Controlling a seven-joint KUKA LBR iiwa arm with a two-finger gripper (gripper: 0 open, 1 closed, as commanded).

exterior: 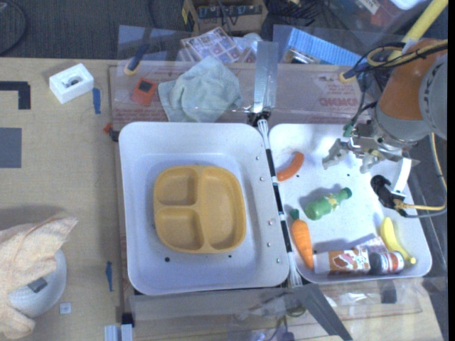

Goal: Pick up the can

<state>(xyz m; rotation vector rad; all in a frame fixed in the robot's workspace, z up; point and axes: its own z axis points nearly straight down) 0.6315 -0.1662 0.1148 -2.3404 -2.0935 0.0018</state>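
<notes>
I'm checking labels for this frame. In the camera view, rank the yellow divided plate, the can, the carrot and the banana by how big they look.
1. yellow divided plate
2. can, lying on its side
3. carrot and banana: they look alike in size, so I won't rank them.

- The right bin (416, 212) is crowded along its front edge: a can (364, 261) lies on its side, with a carrot (303, 241) at its left end and a banana (393, 239) by its right end.
- A green bottle (327, 203) lies mid-bin; a sausage (290, 165) sits near the back-left corner.
- Bare floor lies between the bottle and the can.
- In the left bin (135, 190), a yellow tray (200, 208) fills the middle.
</notes>
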